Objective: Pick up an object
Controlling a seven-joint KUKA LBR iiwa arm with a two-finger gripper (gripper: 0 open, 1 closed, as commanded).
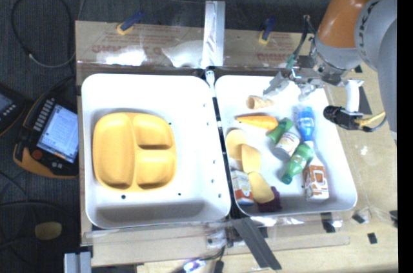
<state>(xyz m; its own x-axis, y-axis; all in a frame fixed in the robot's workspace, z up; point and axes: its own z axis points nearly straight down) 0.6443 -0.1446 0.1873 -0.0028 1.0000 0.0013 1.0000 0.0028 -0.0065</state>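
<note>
The arm (361, 13) is reaching in over the far right corner of the right bin (345, 165), its jaws hanging spread and holding nothing above the bin's back rim, close to a cone-shaped piece (259, 101). Below it an orange carrot (257, 121), a blue bottle (304, 122), two green bottles (295, 163) and a small carton (315, 181) are crowding the bin's middle and near side, leaving little open floor. The left bin (145, 88) is carrying a yellow divided tray (134, 150), with bare white margin lying around it.
</note>
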